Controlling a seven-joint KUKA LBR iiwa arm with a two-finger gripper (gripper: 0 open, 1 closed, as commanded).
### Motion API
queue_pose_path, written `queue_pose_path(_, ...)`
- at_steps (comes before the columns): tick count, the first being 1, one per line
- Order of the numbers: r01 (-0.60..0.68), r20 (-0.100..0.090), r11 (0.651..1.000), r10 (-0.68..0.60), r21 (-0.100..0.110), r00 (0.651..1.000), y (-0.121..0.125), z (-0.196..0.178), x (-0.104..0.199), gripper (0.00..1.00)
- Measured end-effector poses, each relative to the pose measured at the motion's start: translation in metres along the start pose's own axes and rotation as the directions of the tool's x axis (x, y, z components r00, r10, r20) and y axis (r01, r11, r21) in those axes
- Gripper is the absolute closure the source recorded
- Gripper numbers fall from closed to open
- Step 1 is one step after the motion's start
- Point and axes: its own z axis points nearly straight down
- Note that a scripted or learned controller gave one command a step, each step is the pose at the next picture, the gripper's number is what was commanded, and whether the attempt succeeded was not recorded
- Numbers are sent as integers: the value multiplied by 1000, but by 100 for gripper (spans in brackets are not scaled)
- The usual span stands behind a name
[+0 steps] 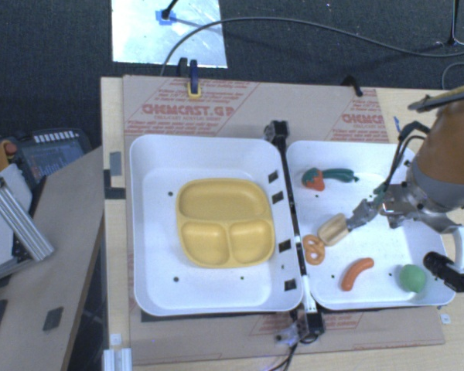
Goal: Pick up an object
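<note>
My bench (240,99) carries two shallow white bins that meet along a dark central divider. The left bin (151,207) is taken up mostly by a yellow compartment tray (223,221), which sits near the bin's middle with bare white floor all round it, widest along the left wall and the near edge. The right bin (356,296) holds the small things, and my arm (448,153) comes in over its right wall, covering much of that side. My tool (357,216) reaches leftward and low into the middle of this bin, and its fingers are closed around one end of a tan block (332,229), which tilts down toward the divider. Just beside the block's lower end, close to the divider, lies an orange pretzel (314,250); I cannot tell whether the two touch. An orange sausage (356,273) lies near the front wall, apart from the pretzel, with open floor between them. A green ball (412,277) sits in the near right corner, close to the rim. A red and green vegetable (325,177) rests toward the far wall, well apart from the rest, with clear floor between it and my tool.
</note>
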Motion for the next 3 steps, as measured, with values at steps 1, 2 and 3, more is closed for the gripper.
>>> queue_pose_path(1, 3, 2, 1000, -3, -12, 1000, 3, -6, 0, 0)
queue_pose_path(2, 1, 1, 1000, -1, -8, 1000, 5, 37, 5, 0)
queue_pose_path(3, 1, 1, 1000, -1, -7, 1000, 16, 91, 5, 0)
